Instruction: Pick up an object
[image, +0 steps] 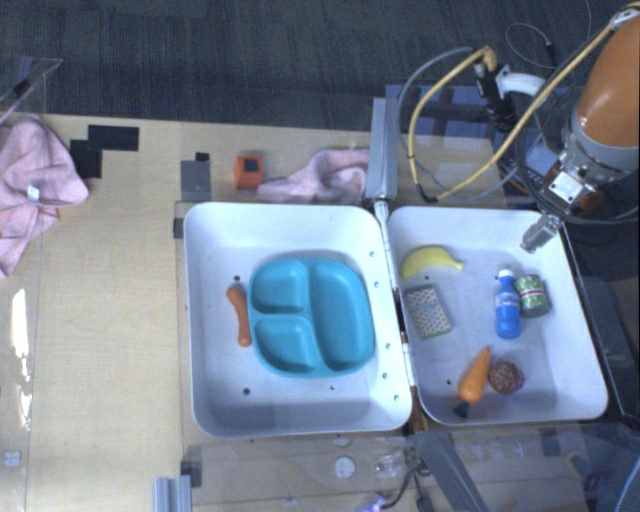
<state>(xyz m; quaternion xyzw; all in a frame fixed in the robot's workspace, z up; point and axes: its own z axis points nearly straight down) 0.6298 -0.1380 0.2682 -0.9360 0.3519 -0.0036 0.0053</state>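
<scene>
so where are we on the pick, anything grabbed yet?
Nothing looks picked. The claw hangs at the right bin's upper right corner with nothing seen in it. The banana, blue bottle, can and carrot all lie on the bin floor. Descent, grasp and lift remain.

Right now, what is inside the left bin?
A blue divided plate and, beside it, an orange sausage-like piece lie in the left bin. Anything beneath the plate is covered.

Pale wooden bench (100, 330) against dark carpet (250, 45).
Pink cloths lie at the left edge (35, 185) and behind the bins (320, 180); black patches (105, 143) mark the wood.
</scene>
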